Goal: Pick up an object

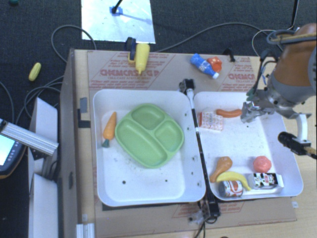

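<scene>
My gripper [249,113] hangs low over the far part of the right bin [292,175], just right of an orange sausage [228,113]. Whether it touches the sausage is unclear. A white and red packet [211,120] lies left of the sausage. At the near end of this bin are an orange drumstick-shaped toy [221,167], a banana [233,178], a small can [229,188], a red ball [262,163] and a black and white carton [264,181]. The left bin [114,192] holds a green divided plate [150,134] and a carrot [109,126].
The grey arm with its orange band [293,58] comes in from the right above the right bin. A black fixture [292,142] juts over that bin's right rim. Beyond the bins, a yellow bottle [141,56] and a blue bottle [203,65] lie on the cardboard.
</scene>
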You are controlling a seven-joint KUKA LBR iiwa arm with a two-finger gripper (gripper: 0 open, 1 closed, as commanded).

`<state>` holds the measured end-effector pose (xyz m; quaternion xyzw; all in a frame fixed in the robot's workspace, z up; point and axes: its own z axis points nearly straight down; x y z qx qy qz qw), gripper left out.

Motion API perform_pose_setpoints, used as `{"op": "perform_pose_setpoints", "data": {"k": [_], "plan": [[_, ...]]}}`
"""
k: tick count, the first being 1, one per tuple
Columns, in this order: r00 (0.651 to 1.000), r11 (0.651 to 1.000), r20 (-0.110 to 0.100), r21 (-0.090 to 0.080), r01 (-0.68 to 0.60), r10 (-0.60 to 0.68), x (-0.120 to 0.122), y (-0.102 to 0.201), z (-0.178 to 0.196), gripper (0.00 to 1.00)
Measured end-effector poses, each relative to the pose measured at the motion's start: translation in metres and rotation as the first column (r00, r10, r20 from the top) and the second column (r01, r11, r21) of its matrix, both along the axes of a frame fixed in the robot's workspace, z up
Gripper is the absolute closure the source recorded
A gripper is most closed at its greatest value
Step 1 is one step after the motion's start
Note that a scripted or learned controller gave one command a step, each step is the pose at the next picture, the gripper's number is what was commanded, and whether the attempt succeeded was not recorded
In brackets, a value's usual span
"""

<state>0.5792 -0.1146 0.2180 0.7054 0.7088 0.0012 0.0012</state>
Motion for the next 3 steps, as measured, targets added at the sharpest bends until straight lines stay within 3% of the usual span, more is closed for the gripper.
{"op": "perform_pose_setpoints", "data": {"k": [1, 2, 3], "plan": [[1.0, 1.0, -0.003, 0.0, 0.003, -0.003, -0.024, 0.017, -0.034, 1.0], [1.0, 1.0, -0.002, 0.0, 0.003, -0.003, -0.024, 0.017, -0.034, 0.0], [1.0, 1.0, -0.003, 0.0, 0.004, -0.004, -0.084, 0.042, -0.034, 0.0]]}}
